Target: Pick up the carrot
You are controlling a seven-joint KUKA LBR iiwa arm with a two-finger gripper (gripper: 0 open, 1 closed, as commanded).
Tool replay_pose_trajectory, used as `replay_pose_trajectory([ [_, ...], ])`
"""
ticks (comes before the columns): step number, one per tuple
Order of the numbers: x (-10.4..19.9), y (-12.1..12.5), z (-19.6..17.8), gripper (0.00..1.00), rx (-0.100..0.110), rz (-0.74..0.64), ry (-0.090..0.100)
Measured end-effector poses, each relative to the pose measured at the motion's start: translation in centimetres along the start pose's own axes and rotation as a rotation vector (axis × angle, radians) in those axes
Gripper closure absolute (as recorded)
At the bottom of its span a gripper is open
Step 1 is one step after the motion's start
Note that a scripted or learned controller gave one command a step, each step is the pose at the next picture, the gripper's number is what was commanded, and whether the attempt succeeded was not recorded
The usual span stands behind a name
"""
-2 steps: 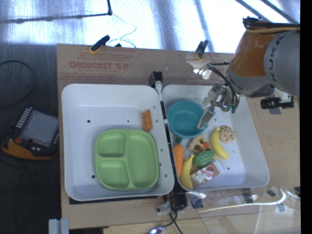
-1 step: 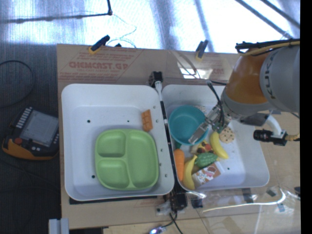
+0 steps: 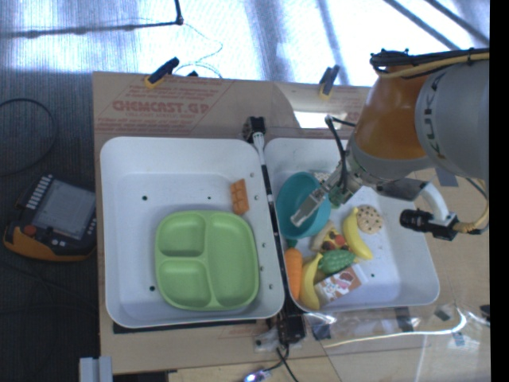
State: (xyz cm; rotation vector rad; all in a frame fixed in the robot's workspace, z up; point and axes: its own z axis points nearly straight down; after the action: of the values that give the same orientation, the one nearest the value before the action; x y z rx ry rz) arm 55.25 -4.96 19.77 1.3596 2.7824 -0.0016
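A brown-topped tabletop stands on striped, sunlit floor, a handheld controller at its left. The carrot lies along the right bin's left wall, beside a banana. The tool hangs over a teal bowl; its grip cannot be told. A green plate fills the left bin.

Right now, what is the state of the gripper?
Gripper: over the teal bowl in the right bin; open or closed cannot be told. The carrot lies apart.
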Motion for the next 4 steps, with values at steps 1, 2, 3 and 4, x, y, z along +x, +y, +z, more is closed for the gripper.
replay_pose_trajectory([
  [1, 7.9, 1.2, 0.3, 0.00, -0.002, -0.134, 0.027],
  [2, 4.4, -5.3, 1.1, 0.00, 0.014, -0.272, 0.041],
  [3, -1.9, -5.1, 9.4, 0.00, 0.017, -0.357, 0.048],
  [4, -4.8, -1.4, 10.8, 0.00, 0.005, -0.298, 0.035],
])
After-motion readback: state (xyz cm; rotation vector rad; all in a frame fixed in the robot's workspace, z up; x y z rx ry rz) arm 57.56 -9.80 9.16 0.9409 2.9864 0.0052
